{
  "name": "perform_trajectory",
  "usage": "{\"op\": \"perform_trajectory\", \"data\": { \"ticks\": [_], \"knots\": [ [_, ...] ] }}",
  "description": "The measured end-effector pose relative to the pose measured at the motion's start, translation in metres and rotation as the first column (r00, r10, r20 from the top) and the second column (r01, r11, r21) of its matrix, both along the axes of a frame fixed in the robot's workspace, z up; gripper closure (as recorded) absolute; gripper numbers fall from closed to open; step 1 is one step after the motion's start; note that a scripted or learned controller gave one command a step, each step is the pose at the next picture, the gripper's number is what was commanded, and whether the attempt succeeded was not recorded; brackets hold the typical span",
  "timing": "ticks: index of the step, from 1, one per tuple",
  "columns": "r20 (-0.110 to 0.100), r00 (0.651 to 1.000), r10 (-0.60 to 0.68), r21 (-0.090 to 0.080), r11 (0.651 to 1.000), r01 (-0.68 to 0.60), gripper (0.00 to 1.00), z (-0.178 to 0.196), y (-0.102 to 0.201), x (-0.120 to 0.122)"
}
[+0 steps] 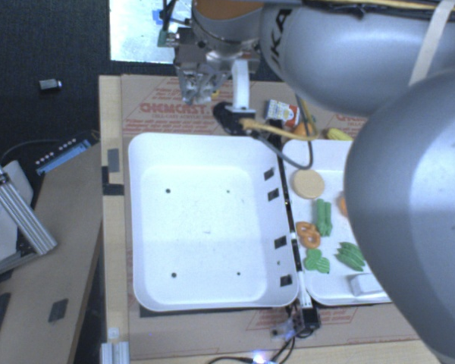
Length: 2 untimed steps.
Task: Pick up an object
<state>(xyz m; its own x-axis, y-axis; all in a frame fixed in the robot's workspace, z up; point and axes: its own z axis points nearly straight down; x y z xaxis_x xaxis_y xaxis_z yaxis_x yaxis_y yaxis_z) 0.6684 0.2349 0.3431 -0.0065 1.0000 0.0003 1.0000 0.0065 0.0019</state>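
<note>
My gripper [199,88] hangs high over the cardboard just beyond the far edge of the left bin [139,226]. I see nothing in it. In the right bin [341,298] lie a tan round disc [309,183], a green pod-like piece [323,218], an orange pretzel shape [308,234], two green leafy pieces [316,262] [351,255] and a pale grey block [362,283]. A yellow piece [337,135] and a small red-and-white item [281,112] sit at that bin's far edge. The arm hides much of the right bin.
Black clips [275,195] line the seam between the two bins. The big grey arm [394,127] covers the right side of the view. A metal frame [15,211] stands off the bench at the left.
</note>
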Motion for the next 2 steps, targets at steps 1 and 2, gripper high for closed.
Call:
{"op": "perform_trajectory", "data": {
  "ticks": [1, 2],
  "knots": [
    [0.0, 1.0, 0.0, 0.0, 1.0, 0.0, 1.0, -0.0008, -0.0001, 0.0001],
    [0.001, 1.0, 0.0, 0.0, 1.0, 0.0, 1.0, -0.0018, -0.0001, 0.0001]
  ]
}}
